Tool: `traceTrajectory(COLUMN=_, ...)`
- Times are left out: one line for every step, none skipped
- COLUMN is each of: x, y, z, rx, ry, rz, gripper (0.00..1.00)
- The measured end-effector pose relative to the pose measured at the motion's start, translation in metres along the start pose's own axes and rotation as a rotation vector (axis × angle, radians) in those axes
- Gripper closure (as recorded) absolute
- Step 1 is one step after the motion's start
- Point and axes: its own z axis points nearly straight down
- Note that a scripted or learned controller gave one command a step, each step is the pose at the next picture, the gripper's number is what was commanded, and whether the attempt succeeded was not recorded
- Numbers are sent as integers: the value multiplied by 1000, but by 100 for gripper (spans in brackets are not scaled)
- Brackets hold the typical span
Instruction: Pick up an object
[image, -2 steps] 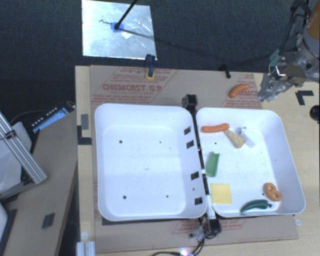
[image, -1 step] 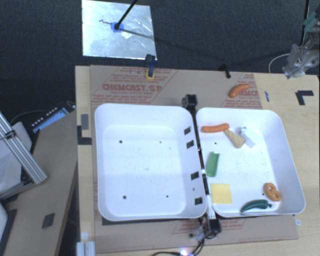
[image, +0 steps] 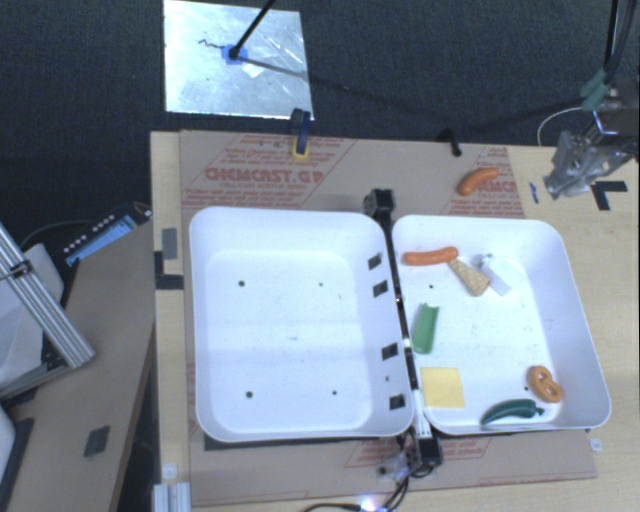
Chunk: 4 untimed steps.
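Hovering off bench's far right corner, gripper; can't tell its state from here. Right bin holds orange sausage, green pepper, yellow square, pretzel. Second sausage lies on bench.

Even, diffuse overhead light, fairly bright; the two white bins wash out towards glare with soft shadows along their inner walls; the foil sheet at 11 o'clock glints unevenly; the dark floor at 12 o'clock looks grainy; overall focus is slightly soft.
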Motion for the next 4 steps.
traceTrajectory(x=11, y=-25, z=0, rx=-1, ry=-1, rz=1, gripper=100)
traceTrajectory(x=27, y=-24, z=0, rx=-2, ry=0, rz=2, gripper=100)
traceTrajectory(x=46, y=-24, z=0, rx=-1, ry=0, rz=2, gripper=100)
traceTrajectory(x=60, y=-24, z=0, rx=-1, ry=0, rz=2, gripper=100)
